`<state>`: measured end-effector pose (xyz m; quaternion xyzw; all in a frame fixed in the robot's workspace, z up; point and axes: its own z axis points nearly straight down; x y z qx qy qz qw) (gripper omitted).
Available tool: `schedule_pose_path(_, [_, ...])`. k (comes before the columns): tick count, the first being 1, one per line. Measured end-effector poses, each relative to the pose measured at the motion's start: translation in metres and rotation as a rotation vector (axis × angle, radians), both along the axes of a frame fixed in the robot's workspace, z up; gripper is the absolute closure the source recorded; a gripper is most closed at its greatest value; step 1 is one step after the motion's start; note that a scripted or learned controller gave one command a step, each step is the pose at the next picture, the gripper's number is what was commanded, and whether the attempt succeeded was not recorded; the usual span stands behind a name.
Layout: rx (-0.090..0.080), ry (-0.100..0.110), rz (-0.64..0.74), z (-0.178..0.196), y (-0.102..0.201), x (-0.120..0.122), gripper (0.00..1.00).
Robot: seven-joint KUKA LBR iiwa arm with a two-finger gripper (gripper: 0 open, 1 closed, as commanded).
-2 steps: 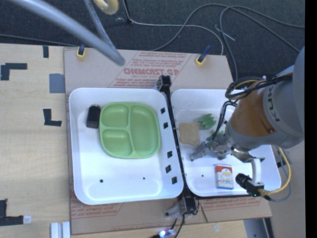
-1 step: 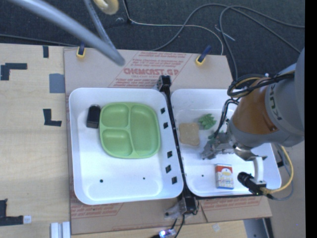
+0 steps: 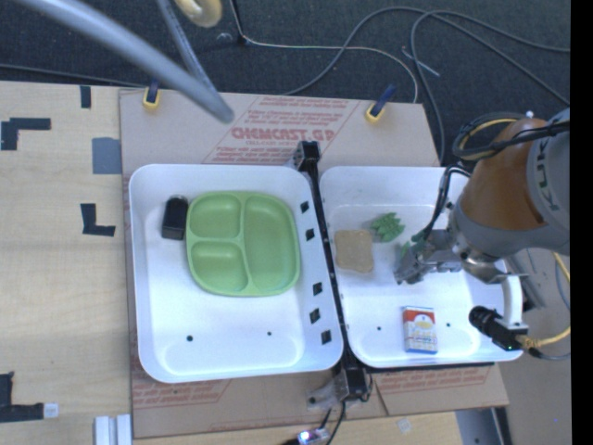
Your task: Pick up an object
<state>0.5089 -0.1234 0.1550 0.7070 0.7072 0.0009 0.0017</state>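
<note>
Currently the gripper (image 3: 409, 269) is hovering low in the right bin (image 3: 371, 346), just beside the tan sponge (image 3: 355, 250); whether its fingers are wide or narrow I cannot tell. Past the sponge, a green toy (image 3: 386, 226) is lying; nearer, a small carton (image 3: 420, 330) is resting.

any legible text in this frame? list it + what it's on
"CHEMCAST GP": red print on the brown cardboard sheet under the bins; the smaller red lines around it are too blurred to read.
Small box in the right bin: red and white printed face, too small to read.
</note>
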Motion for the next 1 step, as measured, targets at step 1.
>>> schedule_pose_path(1, [0.0,0.001,0.0,0.0467,-0.0069,-0.0051,1.0])
